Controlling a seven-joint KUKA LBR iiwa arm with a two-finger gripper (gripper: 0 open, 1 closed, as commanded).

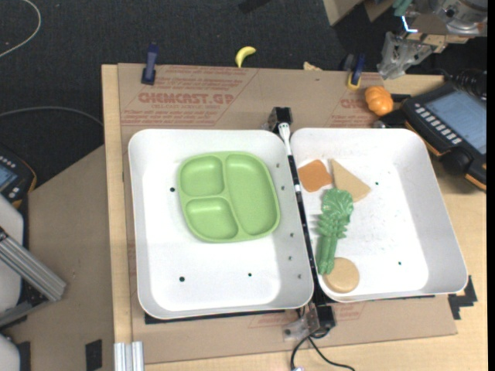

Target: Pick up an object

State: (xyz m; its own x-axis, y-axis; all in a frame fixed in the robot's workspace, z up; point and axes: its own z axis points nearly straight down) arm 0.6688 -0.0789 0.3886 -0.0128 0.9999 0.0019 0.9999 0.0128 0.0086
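Note:
The right bin (402,207) holds several toy foods along its left side: an orange-brown square (314,175), a tan wedge (349,181), a green leafy piece (334,221) and a tan round disc (341,275). A green divided plate (229,197) lies in the left bin (155,269). My gripper (398,52) hangs at the top right, beyond the far edge of the right bin and well above the bench. It is far from every object in the bins.
A small orange fruit (378,100) and a yellow banana (245,54) lie on the cardboard behind the bins. Blue clamps (149,64) hold that board's far edge. A black handheld pendant (452,126) rests to the right of the right bin.

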